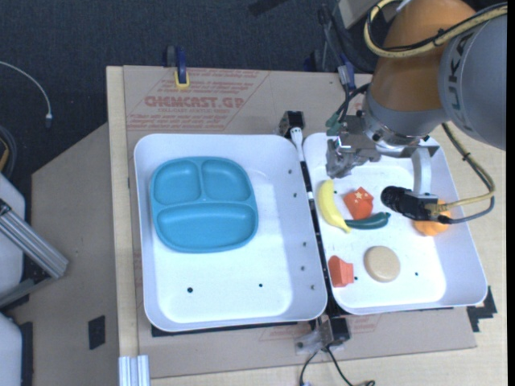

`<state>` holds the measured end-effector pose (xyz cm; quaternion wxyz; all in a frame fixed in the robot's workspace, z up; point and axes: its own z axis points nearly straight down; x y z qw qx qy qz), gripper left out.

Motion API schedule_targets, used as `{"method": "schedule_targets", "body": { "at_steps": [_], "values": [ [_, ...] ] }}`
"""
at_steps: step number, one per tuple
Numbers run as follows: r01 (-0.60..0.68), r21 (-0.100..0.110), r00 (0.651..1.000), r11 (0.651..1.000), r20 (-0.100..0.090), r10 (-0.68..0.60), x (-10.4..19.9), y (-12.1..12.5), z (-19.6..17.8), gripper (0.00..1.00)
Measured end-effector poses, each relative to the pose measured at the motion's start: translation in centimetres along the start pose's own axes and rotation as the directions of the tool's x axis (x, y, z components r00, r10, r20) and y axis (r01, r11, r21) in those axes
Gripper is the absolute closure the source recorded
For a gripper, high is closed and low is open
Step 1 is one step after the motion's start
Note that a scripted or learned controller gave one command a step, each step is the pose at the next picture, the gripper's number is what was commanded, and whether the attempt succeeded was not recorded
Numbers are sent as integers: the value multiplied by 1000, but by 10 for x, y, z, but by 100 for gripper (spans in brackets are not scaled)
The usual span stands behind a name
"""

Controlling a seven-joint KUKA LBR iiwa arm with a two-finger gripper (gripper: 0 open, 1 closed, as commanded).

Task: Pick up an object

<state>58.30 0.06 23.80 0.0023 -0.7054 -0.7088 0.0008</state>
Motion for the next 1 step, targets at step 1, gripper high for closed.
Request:
{"method": "schedule_targets", "body": {
  "at_steps": [1],
  "values": [
    [0, -1, 1000, 1000, 1, 0, 48, -9, 12, 100]
  ]
}}
